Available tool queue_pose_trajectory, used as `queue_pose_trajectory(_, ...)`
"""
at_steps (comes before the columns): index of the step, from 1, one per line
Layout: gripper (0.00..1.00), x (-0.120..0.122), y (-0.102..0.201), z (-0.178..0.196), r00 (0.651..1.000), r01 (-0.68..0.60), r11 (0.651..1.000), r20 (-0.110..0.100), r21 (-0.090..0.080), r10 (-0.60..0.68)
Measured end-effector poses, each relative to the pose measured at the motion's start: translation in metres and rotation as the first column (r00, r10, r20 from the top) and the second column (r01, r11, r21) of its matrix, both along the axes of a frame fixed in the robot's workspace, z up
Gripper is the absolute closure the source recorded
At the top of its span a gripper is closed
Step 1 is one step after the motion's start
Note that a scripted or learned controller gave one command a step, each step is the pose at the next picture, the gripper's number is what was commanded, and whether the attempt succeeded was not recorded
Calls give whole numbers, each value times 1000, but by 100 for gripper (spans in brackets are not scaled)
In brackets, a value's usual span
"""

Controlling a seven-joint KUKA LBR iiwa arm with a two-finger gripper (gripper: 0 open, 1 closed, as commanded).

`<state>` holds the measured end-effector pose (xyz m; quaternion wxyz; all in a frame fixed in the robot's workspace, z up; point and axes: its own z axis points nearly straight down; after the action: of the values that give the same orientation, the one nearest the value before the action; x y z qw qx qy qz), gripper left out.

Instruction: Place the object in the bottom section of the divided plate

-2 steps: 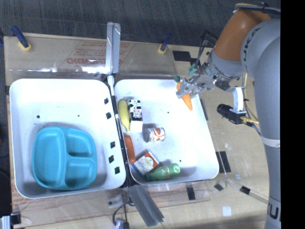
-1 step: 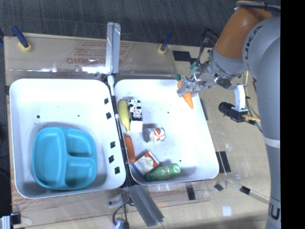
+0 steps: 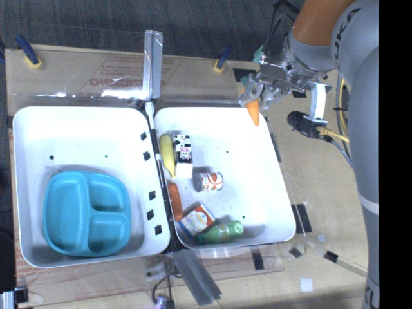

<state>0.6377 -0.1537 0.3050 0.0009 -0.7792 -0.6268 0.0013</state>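
Note:
The blue divided plate [image 3: 64,212] lies in the left bin [image 3: 26,140], in its near half, with nothing in its sections. My gripper [image 3: 255,100] hovers over the far right corner of the right bin [image 3: 257,172]. Its fingers are shut on a small orange carrot-shaped piece [image 3: 253,112], which hangs point-down just above the bin's rim. The plate sits far to the left of the gripper, across the divider between the bins.
The right bin holds a banana [image 3: 167,153], a black-and-white carton [image 3: 183,150], a small can [image 3: 209,181], an orange stick [image 3: 174,199], a snack carton [image 3: 196,219] and a green bottle [image 3: 222,232]. A metal bar [image 3: 152,63] stands between the bins at the back.

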Motion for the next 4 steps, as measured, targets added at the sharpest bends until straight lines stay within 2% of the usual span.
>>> queue_pose_trajectory(1,100,-2,61,-54,959,-283,959,-4,3,283)
queue_pose_trajectory(2,100,-40,136,-78,900,-436,900,-3,3,436)
queue_pose_trajectory(3,100,-80,196,-116,946,-324,946,-4,2,324)
queue_pose_trajectory(4,100,-110,278,-81,944,-329,944,-2,0,329)
